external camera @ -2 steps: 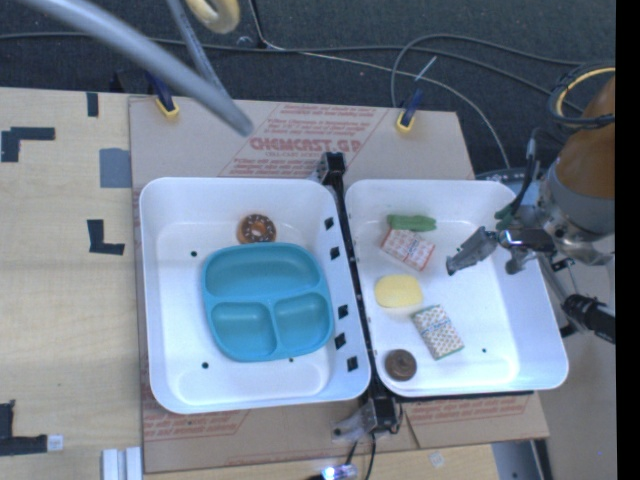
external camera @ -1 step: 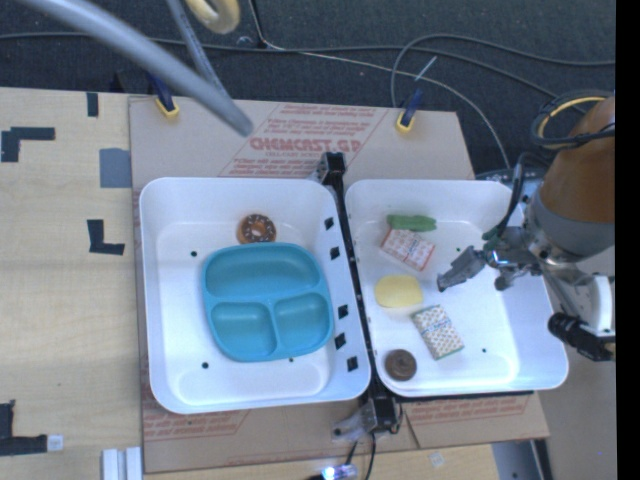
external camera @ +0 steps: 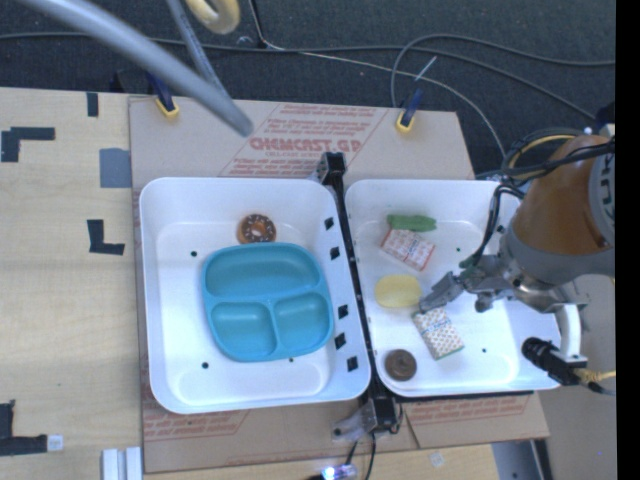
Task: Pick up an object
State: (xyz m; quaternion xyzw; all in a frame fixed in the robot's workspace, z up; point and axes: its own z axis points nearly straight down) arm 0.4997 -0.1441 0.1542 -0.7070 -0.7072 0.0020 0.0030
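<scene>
The right bin (external camera: 495,380) holds a green item (external camera: 412,222), a red and white packet (external camera: 407,249), a yellow lemon-like piece (external camera: 397,290), a second patterned packet (external camera: 439,333) and a brown round piece (external camera: 401,365). My gripper (external camera: 436,298) reaches in from the right, low over the bin's middle. It sits just right of the yellow piece and directly above the upper end of the second packet. I see nothing held in it.
The left bin (external camera: 165,268) carries a blue divided tray (external camera: 267,300) and a chocolate doughnut (external camera: 256,229) behind it. A black divider (external camera: 345,268) runs between the bins. Cables (external camera: 450,78) lie behind the right bin. A grey pole (external camera: 130,38) crosses the top left.
</scene>
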